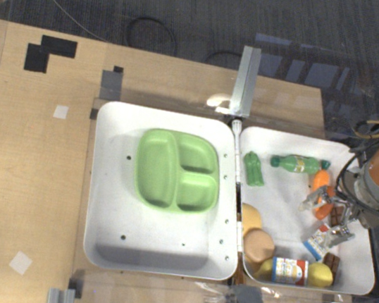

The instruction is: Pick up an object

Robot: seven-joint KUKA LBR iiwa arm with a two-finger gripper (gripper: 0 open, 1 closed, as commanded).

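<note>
Grey arm: comes in from the right over the right bin [297, 144], orange band at the view's edge, wrist above the bin's right side.
Gripper [332, 218]: low in the right bin's right half, among small items; whether its jaws are parted or closed, or grasping anything, I cannot tell, as dark metal and clutter run together there.
Orange carrot-like piece [321, 181]: just beside the gripper, toward the bin's far side.
Blue-and-white packet [316, 246]: just beside the gripper, toward the bin's near side.
Green bottle [299, 164]: lying on its side near the bin's far wall.
Green block [253, 169]: near the bin's left wall, far half.
Tan round things [256, 240]: against the bin's left wall, near half.
Yellow bottle with a label [296, 272]: lying along the bin's near wall.
Left bin [111, 170]: touching the right bin's left wall, holding a green divided tray [176, 171].
</note>
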